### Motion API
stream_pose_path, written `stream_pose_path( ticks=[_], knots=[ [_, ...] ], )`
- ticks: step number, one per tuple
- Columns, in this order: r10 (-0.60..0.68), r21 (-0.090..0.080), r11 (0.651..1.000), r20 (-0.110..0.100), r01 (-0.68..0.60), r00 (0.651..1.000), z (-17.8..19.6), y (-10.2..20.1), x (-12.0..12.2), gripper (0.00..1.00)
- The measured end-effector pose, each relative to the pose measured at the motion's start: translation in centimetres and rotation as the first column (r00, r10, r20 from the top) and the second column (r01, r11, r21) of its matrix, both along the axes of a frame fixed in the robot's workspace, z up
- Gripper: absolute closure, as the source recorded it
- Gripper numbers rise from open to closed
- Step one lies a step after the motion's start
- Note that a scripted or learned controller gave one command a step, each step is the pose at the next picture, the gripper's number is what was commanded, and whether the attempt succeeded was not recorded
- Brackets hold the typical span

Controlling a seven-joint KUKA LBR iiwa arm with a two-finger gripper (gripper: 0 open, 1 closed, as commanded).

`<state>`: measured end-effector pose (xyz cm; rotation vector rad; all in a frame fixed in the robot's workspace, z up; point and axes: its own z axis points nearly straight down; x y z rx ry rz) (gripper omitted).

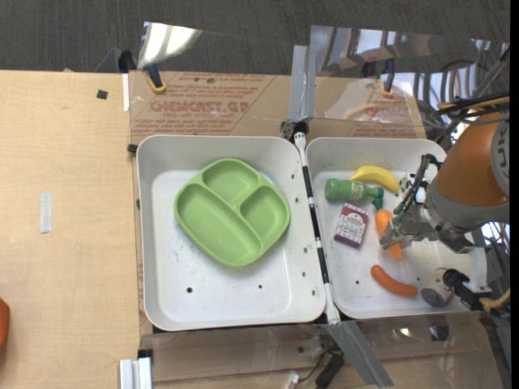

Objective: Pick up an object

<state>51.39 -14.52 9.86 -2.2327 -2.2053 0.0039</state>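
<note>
The right bin (357,297) holds a yellow banana (375,176), a green bottle (353,190) lying on its side, a small purple and red packet (351,224), an orange carrot (382,220) and an orange-red sausage (393,281). My gripper (395,235) is low in this bin, right over the middle of the carrot. The carrot's ends stick out above and below it. The gripper's body hides how it meets the carrot. The arm's orange band (478,168) rises at the right.
In the left bin (150,217) lies a green divided plate (233,211). The packet and bottle lie just left of the gripper and the sausage just below it. Cardboard (211,104) lines the back edge behind both bins.
</note>
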Motion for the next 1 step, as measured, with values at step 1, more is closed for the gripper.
stream_pose_path(
  ticks=[1],
  knots=[
    [0.006, -0.002, 1.0, 0.002, -0.006, 1.0, 9.2, 5.71, -0.07, 1.0]
  ],
)
